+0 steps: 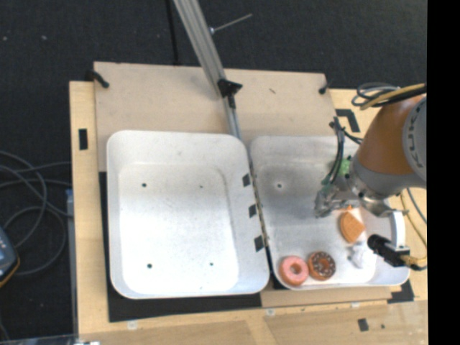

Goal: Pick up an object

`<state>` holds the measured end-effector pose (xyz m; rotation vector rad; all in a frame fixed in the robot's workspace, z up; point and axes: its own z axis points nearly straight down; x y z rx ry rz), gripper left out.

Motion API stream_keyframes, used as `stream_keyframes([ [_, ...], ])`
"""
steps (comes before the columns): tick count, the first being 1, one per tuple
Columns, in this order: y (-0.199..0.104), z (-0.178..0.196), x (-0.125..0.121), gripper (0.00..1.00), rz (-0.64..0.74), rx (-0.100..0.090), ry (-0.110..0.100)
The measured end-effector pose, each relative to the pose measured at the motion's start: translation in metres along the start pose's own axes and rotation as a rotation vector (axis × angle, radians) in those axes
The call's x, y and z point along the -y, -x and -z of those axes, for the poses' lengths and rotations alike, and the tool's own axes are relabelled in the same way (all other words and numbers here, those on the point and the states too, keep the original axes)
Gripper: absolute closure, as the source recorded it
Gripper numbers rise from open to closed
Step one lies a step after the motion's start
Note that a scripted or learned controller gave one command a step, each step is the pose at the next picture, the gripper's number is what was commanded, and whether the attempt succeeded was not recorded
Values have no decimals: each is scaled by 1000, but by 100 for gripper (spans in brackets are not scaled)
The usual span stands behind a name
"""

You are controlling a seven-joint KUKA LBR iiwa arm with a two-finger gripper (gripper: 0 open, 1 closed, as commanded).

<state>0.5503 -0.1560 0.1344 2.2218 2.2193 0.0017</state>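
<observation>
Orange piece (351, 227) is lying just beside my pincer (327, 205); I cannot tell my pincer's state. Probably light and firm; I'm judging its narrow sides best.

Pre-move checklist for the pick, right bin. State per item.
1. Targets in right bin: pink donut, chocolate donut, orange piece, small white item - ok.
2. Gripper over right bin floor - ok.
3. Object between fingers - cannot tell.
4. Gripper aligned on a target: orange piece sits beside it, not under - not ok.
5. Donuts separable: they touch near the front wall - not ok.
</observation>
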Motion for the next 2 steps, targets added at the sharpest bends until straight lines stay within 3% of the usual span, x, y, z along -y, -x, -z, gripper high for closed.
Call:
stream_keyframes([
  [1,-106,69,-78,100,9,-2,4],
  [2,-146,67,-20,100,4,-1,-2],
])
